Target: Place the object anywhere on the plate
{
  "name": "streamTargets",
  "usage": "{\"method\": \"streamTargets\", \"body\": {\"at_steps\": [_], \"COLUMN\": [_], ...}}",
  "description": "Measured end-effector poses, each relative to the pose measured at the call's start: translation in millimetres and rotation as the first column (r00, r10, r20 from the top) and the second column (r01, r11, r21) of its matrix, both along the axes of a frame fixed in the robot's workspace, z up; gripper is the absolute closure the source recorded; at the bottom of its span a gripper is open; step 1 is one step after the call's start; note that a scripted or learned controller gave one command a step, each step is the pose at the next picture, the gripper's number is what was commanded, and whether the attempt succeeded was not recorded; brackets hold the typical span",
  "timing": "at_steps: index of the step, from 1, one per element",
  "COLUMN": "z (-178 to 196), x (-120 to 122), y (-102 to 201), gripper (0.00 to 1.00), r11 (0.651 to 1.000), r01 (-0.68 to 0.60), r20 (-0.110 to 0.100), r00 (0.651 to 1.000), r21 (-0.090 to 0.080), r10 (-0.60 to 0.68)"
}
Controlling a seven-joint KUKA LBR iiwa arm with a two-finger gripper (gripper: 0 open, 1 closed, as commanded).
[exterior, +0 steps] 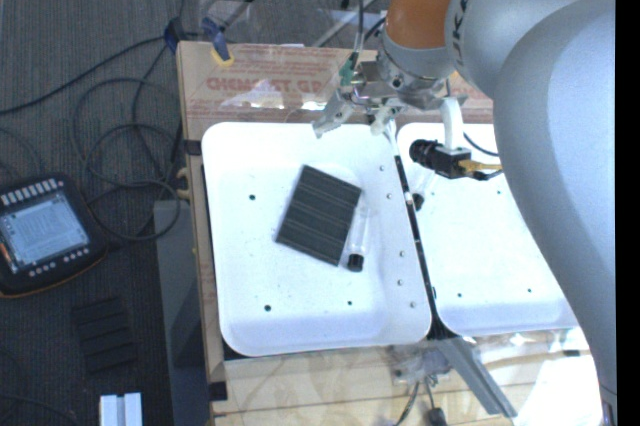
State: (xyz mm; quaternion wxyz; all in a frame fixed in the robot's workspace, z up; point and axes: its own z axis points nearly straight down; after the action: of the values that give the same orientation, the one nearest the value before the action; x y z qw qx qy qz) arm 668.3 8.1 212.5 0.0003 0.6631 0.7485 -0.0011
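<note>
A dark grey ribbed plate lies tilted in the middle of the left bin. Along its right edge lies a thin clear tube with a black cap; the cap end points toward the front, and the tube is touching or almost touching the plate. My gripper hangs over the far edge of the left bin, behind the plate and the tube and apart from both. Its two fingertips are spread wide with nothing between them.
The right bin adjoins the left one. A black fitting with a yellow cable on the arm hangs over its far left corner. The grey arm covers the right side. A cardboard strip lies behind the bins.
</note>
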Motion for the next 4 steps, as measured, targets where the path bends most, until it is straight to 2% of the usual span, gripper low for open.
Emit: {"method": "streamTargets", "body": {"at_steps": [1, 2, 3, 4], "z": [116.2, 84.1, 62.4, 87.5], "x": [0.6, 0.3, -1.3, -3.5], "y": [2.6, 43.0, 35.1, 84.7], "gripper": [0.0, 0.0, 0.0, 0.0], "r11": [0.938, 0.846, 0.816, 0.819], "r01": [-0.346, -0.533, -0.577, -0.574], "r20": [0.001, 0.0, 0.0, 0.002], "r00": [0.938, 0.846, 0.816, 0.819], "r21": [-0.001, 0.001, 0.0, 0.002], "r10": [0.346, 0.533, 0.577, 0.574]}}
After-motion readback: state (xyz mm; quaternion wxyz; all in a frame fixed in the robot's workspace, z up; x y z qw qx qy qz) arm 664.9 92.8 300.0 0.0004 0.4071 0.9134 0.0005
